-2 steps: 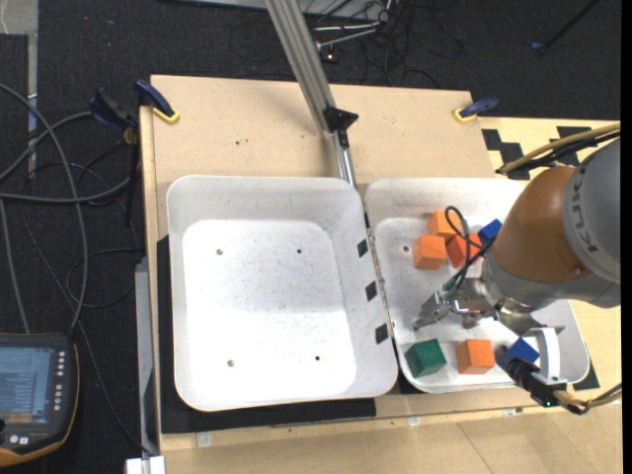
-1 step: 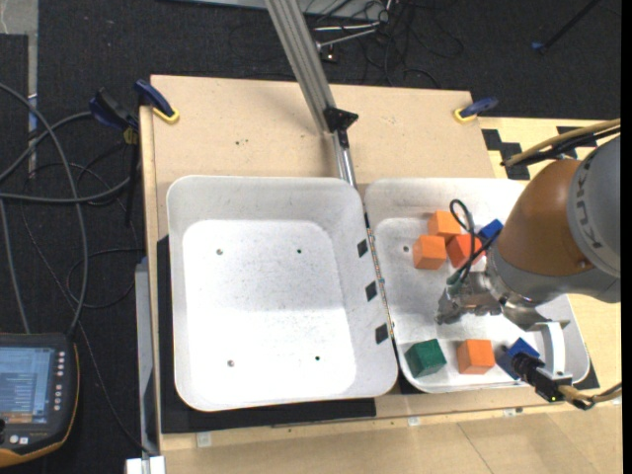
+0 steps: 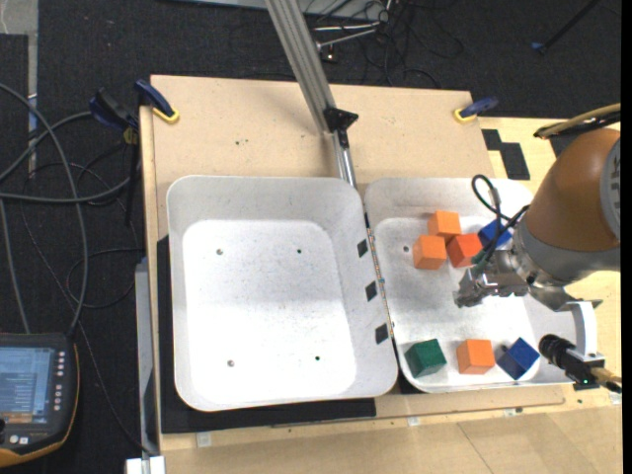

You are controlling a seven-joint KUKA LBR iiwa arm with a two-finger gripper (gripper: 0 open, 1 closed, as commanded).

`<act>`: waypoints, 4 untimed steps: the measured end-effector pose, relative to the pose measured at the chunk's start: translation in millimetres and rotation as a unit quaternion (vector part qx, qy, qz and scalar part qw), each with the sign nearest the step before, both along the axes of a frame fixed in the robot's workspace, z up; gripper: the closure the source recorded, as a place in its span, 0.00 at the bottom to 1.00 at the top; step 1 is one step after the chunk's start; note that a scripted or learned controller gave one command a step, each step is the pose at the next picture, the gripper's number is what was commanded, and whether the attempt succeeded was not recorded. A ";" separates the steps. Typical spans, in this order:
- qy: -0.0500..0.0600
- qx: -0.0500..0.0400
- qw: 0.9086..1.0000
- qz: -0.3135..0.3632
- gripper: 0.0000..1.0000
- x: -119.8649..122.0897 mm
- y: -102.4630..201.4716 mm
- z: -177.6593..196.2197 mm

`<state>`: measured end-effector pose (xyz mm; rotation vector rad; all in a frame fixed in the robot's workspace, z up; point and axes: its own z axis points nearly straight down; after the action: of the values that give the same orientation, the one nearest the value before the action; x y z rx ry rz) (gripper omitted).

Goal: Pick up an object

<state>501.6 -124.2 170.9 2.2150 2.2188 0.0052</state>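
Orange blocks (image 3: 442,243) huddle in the right bin (image 3: 395,227) beside the hand (image 3: 472,291), grip state unreadable; tight packing could cause a miss.

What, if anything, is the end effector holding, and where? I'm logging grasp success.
Cannot be told: the end effector sits just below the orange blocks, no block visibly gripped.

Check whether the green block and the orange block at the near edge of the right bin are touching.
Apart. The camera view shows a clear strip of white bin floor between the green block and the orange block; neither leans on the other.
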 end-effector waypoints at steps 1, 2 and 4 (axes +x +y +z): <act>0.000 0.000 1.000 0.000 1.00 -5.0 -6.3 47.9; 0.000 0.000 1.000 0.001 1.00 -3.1 -6.5 101.1; 0.003 0.001 1.000 0.003 1.00 50.6 85.7 69.2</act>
<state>552.1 -38.5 240.1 2.2123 2.2294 0.0019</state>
